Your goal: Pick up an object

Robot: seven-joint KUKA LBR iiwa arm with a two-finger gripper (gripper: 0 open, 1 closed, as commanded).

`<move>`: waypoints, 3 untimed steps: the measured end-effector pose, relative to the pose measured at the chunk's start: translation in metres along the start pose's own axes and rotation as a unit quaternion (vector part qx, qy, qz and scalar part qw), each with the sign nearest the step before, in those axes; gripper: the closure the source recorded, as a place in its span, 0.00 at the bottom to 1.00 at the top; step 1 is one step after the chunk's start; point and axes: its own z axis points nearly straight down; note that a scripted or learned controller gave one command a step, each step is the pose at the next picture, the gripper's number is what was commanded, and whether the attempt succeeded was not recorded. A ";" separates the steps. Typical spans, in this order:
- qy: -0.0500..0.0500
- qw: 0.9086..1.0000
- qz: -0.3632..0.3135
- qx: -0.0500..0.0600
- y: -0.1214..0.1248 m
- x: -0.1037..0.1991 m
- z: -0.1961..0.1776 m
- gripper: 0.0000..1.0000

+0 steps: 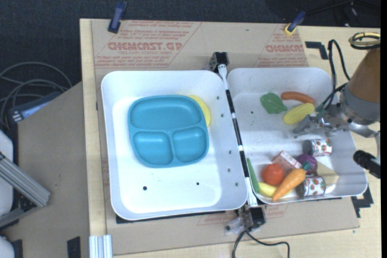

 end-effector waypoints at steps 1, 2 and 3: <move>-0.001 1.000 0.000 -0.001 -0.045 0.041 0.012 0.00; -0.002 1.000 0.001 -0.003 -0.044 0.040 0.002 1.00; 0.000 1.000 -0.001 -0.002 0.012 0.103 0.011 1.00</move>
